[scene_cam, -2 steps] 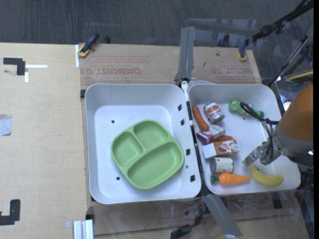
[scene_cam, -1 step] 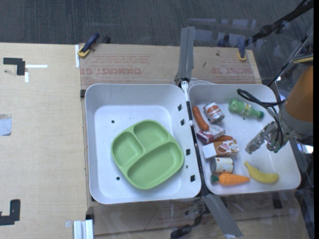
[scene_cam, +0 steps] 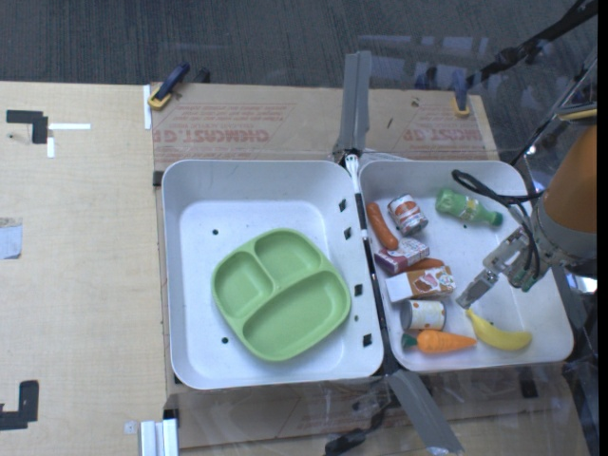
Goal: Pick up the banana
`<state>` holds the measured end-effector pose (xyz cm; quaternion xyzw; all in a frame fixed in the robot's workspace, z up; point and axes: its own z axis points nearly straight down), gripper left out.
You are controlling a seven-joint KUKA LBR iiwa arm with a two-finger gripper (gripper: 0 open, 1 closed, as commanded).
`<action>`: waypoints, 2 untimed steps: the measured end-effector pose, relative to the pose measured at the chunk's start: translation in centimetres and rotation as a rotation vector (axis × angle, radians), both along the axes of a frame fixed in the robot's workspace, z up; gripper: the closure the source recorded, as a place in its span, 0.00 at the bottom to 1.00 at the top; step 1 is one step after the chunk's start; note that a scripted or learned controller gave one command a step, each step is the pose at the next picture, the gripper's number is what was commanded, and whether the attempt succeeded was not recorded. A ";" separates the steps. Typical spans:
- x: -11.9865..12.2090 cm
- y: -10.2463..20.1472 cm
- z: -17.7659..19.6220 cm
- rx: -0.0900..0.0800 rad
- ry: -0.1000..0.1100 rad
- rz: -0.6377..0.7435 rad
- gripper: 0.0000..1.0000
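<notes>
Yellow curved banana point(scene_cam: 501, 333) lies crosswise in right white bin point(scene_cam: 556, 255), near-front corner; grey two-finger gripper point(scene_cam: 472, 295) angled down-left just above, fingers apart, unladen.

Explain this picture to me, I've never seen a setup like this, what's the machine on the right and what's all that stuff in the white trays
You are looking down at a slant from one fixed camera above a bench. The machine reaching in from the right is a robot arm, grey with an orange band; its gripper hangs over the right bin, just above the banana it is meant to pick up. Nothing is held. That bin also contains a carrot, a green bottle, small cans and food boxes. The left bin holds a green divided plate.
</notes>
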<state>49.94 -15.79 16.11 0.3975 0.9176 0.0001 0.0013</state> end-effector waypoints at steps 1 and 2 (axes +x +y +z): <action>-2.1 -3.9 -6.9 0.000 0.001 0.158 0.00; -2.0 -3.9 -6.0 0.001 -0.002 0.155 1.00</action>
